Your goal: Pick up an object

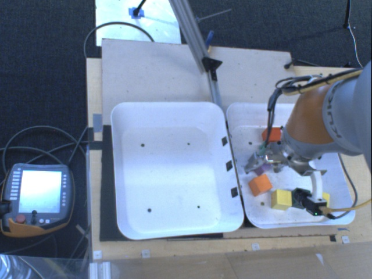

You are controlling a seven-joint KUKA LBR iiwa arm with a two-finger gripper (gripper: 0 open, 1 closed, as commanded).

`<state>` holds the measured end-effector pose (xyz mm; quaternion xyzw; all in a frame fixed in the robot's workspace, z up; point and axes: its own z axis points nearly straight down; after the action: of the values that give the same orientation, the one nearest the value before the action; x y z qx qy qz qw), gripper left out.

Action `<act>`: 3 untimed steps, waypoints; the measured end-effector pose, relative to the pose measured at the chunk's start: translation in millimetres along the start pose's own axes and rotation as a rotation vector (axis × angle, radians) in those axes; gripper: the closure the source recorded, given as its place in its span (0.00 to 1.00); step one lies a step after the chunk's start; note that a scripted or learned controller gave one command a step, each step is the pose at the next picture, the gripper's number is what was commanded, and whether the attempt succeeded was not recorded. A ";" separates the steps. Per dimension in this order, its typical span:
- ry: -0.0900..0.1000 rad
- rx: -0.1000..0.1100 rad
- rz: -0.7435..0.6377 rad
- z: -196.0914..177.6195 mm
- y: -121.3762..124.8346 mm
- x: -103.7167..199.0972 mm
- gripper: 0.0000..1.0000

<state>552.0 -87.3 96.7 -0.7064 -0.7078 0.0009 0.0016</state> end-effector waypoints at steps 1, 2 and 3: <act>0.000 -0.006 -0.002 -13.3 1.5 -0.2 1.00; -0.002 -0.008 -0.001 -60.5 5.7 -8.4 1.00; -0.003 -0.011 -0.001 -117.9 9.0 -18.6 1.00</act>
<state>561.5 -106.0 214.5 -0.7059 -0.7083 -0.0018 -0.0032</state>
